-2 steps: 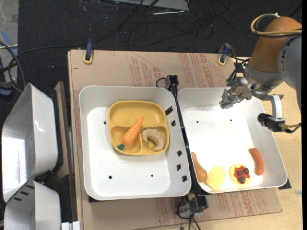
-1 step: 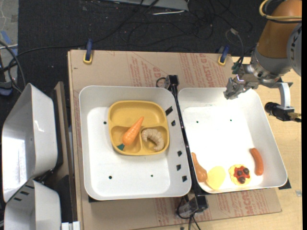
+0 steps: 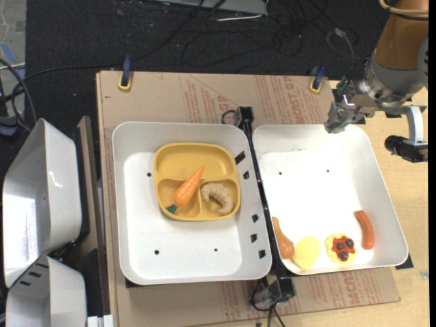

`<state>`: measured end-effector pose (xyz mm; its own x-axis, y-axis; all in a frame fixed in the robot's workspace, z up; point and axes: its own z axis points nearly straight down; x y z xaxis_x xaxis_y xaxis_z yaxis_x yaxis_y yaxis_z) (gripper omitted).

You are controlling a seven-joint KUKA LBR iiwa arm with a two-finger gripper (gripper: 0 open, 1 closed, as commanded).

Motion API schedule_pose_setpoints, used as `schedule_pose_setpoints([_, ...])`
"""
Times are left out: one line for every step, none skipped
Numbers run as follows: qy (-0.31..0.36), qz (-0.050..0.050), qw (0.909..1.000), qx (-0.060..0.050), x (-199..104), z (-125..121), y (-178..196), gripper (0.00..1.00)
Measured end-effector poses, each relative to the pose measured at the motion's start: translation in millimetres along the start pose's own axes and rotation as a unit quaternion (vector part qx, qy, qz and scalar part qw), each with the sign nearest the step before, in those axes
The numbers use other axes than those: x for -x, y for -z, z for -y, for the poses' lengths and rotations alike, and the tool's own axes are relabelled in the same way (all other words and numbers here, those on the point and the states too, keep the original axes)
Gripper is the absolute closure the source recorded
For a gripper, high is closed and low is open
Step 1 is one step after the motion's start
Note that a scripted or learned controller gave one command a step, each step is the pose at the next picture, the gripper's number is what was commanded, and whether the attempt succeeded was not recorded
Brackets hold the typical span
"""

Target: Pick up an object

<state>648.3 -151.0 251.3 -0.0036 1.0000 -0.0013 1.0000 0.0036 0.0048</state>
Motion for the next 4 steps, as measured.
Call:
schedule_pose_setpoints([0.002, -0.001, 1.0000, -0.003, -47.0, 11.2, -1.3, 1.00])
schedule_pose_setpoints([0.002, -0.001, 1.0000, -0.003, -99.2, 3.9, -8.4, 1.00])
schedule_pose_setpoints([0.003, -0.001, 1.0000, -0.003, -163.7, 8.4, -11.6, 1.00])
schedule_pose_setpoints([0.003, -0.002, 1.0000, -0.002, -220.3, 11.8, -4.1, 1.00])
